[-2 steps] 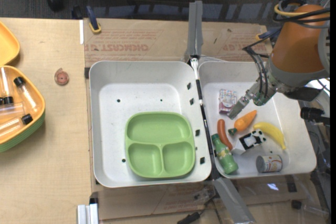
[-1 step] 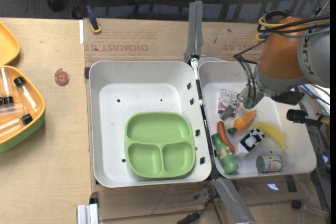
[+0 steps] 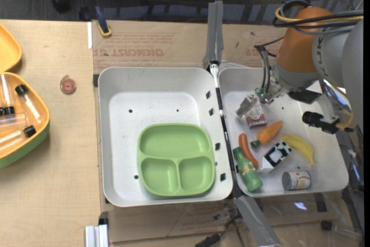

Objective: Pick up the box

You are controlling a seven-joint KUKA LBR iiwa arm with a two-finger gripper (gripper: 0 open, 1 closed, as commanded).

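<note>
Jaws (image 3: 250, 106) open, just above box (image 3: 256, 120)

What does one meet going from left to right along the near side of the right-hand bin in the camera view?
Green plastic bottle → black-and-white box → silver tin can lying on its side → yellow banana.

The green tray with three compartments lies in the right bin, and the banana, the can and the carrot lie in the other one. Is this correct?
Not quite. The camera view shows the green tray in the left bin; the banana, the can and the carrot lie in the right bin.
</note>
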